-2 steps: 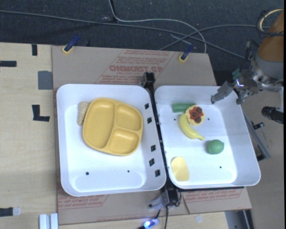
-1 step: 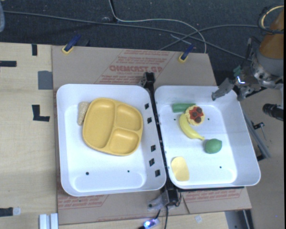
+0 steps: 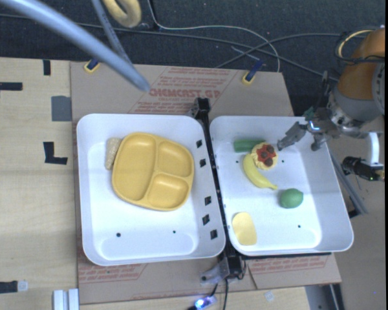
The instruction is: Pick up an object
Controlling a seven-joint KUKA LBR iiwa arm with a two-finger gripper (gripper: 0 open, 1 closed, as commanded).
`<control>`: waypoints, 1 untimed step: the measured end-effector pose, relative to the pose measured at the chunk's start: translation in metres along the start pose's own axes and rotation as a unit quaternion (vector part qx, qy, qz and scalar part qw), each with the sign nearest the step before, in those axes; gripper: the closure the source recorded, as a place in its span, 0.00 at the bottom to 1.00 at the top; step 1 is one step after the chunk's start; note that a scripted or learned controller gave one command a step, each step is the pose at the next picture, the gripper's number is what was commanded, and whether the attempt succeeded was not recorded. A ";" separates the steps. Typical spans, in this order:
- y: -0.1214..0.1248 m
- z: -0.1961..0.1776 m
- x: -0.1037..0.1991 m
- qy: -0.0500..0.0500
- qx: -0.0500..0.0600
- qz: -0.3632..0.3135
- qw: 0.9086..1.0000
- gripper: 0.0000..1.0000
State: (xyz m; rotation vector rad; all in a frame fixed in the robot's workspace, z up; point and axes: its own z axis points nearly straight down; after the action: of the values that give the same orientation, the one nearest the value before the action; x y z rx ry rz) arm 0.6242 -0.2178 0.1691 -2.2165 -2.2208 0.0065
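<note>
My gripper (image 3: 302,140) hangs over the far right part of the right bin (image 3: 323,173), open, with nothing between its fingers. Its left fingertip (image 3: 286,141) points toward a small red and yellow object (image 3: 266,154), which lies just to the left on the top end of a banana (image 3: 257,175). A green oblong piece (image 3: 247,145) rests beside them near the bin's far wall. Closer to the front lie a green ball (image 3: 291,198) and a flat pale yellow piece (image 3: 244,228).
The left bin (image 3: 94,173) holds a yellow divided plate (image 3: 152,171) with a tan piece (image 3: 112,152) tucked at its left edge. A black divider (image 3: 210,173) runs between the bins. Cables (image 3: 258,44) cross the dark surface behind.
</note>
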 end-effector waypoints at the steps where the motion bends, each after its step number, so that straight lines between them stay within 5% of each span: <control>1: -0.009 0.061 0.001 0.000 0.001 0.000 1.000 0.00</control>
State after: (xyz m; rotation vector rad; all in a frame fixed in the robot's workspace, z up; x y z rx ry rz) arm 0.6150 -0.2171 0.1077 -2.2161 -2.2192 0.0074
